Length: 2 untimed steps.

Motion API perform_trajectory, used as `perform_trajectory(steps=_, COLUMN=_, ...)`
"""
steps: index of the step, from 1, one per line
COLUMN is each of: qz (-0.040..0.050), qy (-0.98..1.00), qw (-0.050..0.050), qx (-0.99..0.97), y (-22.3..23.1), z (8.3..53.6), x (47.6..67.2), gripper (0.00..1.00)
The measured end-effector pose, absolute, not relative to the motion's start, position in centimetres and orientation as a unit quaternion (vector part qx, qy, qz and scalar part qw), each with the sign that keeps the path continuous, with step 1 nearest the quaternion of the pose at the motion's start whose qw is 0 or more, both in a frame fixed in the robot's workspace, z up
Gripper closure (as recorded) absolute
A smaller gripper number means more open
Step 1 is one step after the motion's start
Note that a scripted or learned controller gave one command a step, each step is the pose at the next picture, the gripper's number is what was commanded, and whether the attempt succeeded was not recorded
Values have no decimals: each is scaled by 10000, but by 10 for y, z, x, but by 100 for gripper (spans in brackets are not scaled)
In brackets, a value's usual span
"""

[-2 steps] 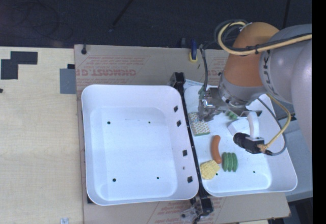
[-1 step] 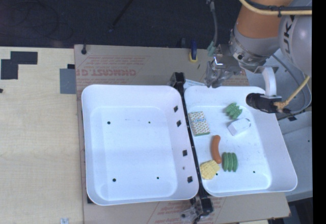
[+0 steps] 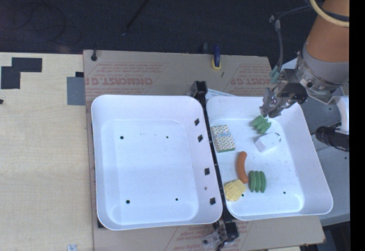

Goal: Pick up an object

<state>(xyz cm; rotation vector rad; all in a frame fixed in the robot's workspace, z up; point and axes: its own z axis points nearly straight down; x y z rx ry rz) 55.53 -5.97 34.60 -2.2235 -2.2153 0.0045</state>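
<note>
My gripper (image 3: 270,108) hangs over the far part of the right bin (image 3: 311,187), just up and right of a small green object (image 3: 261,124). Nothing shows between its fingers. A white block (image 3: 267,142) lies just below the green object. Near the divider rests a patterned sponge-like block (image 3: 223,137). An orange sausage (image 3: 242,166) lies in the middle of the bin. Beside it sit a dark green ribbed vegetable (image 3: 257,181) and a yellow corn piece (image 3: 234,190).
The left bin (image 3: 148,210) sits next to the right one, with a black hinge strip (image 3: 206,147) between them. Both rest on a cardboard sheet (image 3: 142,73). A yellow-and-blue clamp (image 3: 216,60) stands at the cardboard's far edge.
</note>
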Motion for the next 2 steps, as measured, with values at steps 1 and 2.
perform_trajectory(steps=1, qz=13, qy=-7083, qw=17, qx=-7060, y=1, z=295, x=588, gripper=100)
perform_trajectory(steps=2, qz=8, qy=-7082, qw=15, qx=-7061, y=31, z=335, x=540, gripper=100)
